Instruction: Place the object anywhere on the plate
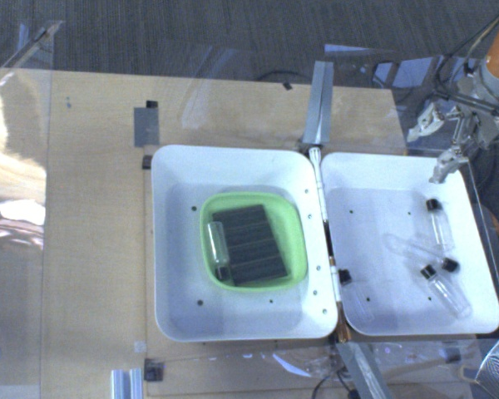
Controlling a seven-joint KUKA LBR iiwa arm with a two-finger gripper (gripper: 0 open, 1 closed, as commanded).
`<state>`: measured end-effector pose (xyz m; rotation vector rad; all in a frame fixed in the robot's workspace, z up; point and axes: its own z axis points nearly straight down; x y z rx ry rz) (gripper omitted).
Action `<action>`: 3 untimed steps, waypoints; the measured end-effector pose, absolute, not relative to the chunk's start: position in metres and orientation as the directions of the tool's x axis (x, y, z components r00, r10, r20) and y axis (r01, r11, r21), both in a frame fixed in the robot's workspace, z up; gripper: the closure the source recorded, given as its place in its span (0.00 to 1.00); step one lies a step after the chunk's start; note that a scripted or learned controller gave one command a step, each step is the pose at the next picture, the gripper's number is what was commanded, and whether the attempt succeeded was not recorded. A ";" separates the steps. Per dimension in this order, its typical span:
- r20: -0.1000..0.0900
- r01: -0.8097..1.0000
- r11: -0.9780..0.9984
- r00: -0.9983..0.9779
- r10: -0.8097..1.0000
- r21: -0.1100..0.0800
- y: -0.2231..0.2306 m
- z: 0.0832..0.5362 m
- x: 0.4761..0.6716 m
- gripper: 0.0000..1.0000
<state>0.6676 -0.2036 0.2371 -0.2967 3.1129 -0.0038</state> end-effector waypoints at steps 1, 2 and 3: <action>-0.012 -0.377 0.926 -0.926 -0.377 -0.005 -0.203 0.229 0.672 0.00; -0.013 -0.535 0.845 -0.844 -0.535 -0.008 -0.204 0.239 0.672 0.00; -0.010 -0.666 0.746 -0.746 -0.666 -0.009 -0.203 0.235 0.672 0.00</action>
